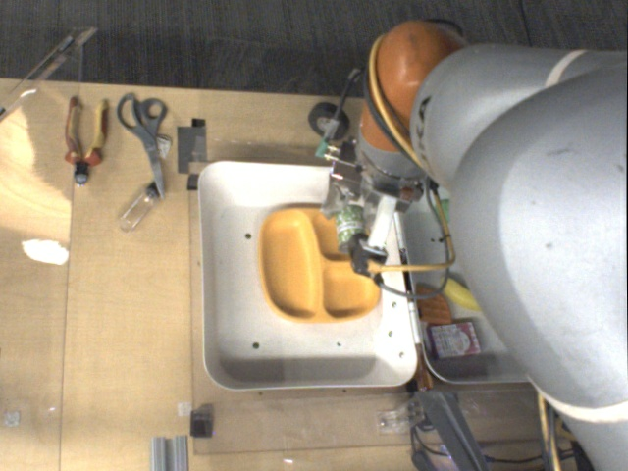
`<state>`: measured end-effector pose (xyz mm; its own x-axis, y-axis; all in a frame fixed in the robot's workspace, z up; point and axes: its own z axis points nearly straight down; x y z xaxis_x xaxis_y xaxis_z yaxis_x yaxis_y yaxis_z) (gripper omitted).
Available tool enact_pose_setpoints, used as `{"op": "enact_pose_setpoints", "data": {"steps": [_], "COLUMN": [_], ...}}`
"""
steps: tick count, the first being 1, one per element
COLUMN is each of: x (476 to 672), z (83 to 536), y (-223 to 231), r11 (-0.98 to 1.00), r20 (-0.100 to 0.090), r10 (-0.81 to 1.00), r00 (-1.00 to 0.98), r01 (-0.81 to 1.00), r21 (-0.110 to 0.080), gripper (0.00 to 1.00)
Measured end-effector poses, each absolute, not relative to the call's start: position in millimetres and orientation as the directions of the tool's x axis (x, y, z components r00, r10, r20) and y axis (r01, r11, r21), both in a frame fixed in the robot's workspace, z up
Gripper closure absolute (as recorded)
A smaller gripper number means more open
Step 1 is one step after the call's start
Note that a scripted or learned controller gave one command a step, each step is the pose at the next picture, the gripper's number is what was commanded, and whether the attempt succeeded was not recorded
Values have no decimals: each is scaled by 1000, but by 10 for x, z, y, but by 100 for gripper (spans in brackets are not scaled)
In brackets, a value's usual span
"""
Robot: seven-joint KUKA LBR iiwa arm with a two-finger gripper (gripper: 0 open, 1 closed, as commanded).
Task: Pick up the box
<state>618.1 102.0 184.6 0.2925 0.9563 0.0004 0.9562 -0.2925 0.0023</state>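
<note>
A small box [453,340] with a dark red and white printed face lies in the right bin [461,371], near its front, partly under the arm. My gripper [355,235] hangs over the right part of the left bin [221,263], just above the right edge of a large yellow moulded object [304,263]. A small greenish thing [347,226] shows at the gripper's tip; I cannot tell whether it is held. The box is apart from the gripper, to its right and nearer the front.
The grey arm [520,184] covers most of the right bin. A yellow item [461,292] lies behind the box there. On the bench to the left lie scissors [147,135], red-handled pliers [83,135] and a small black block [192,143].
</note>
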Motion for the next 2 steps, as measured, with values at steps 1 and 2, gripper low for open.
{"op": "enact_pose_setpoints", "data": {"steps": [1,2], "x": [6407,5426], "z": [2164,3042], "y": [1580,1161], "r11": [-165,-298], "r20": [0,3], "r10": [986,955], "r00": [165,298], "r01": [986,955], "r21": [3,4], "gripper": [100,100]}}
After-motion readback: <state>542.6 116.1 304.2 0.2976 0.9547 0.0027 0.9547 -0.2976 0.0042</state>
